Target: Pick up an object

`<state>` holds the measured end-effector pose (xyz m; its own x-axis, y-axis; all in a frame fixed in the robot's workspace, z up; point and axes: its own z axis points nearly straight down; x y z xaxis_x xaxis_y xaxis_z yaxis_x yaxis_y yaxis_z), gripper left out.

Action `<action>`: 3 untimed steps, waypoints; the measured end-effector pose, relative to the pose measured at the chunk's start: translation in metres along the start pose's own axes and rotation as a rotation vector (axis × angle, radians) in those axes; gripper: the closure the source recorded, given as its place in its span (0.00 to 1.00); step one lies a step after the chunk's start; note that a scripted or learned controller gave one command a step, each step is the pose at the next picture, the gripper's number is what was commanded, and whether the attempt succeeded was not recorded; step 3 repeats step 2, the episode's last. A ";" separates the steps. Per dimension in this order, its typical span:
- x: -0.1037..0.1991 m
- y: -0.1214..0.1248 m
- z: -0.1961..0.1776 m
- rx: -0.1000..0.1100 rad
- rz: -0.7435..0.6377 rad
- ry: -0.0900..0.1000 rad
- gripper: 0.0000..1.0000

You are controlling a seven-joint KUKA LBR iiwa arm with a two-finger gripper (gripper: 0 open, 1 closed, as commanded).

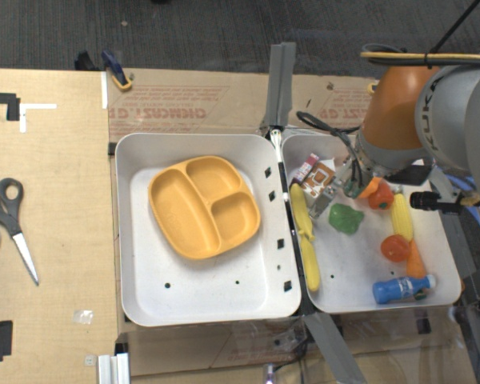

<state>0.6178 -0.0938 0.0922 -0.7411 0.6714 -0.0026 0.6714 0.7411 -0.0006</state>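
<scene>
The right bin (pixel 444 238) holds several toy foods. A green pepper (pixel 346 218) lies near its middle, and an orange-red piece (pixel 377 193) sits just above and right of it. A yellow corn cob (pixel 401 216), a red tomato (pixel 394 249), an orange carrot (pixel 417 260) and a blue bottle (pixel 400 288) lie to the right and front. Two long yellow pieces (pixel 305 234) run along the bin's left wall. A small pink carton (pixel 307 170) and a brown-and-white packet (pixel 323 180) lie at the back left. My gripper (pixel 352 184) reaches down between the packet and the orange-red piece, just above the pepper.
The left bin (pixel 136 278) carries an orange divided plate (pixel 204 206). Scissors (pixel 13 224) lie on the wooden bench at far left. A blue clamp (pixel 117 70) sits at the back. The arm's orange band (pixel 396 110) hangs over the right bin's back edge.
</scene>
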 end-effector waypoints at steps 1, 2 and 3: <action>0.010 -0.034 0.000 0.000 0.052 0.001 0.00; -0.031 0.004 -0.001 -0.001 -0.028 -0.002 0.00; -0.031 0.004 -0.001 -0.001 -0.028 -0.002 0.00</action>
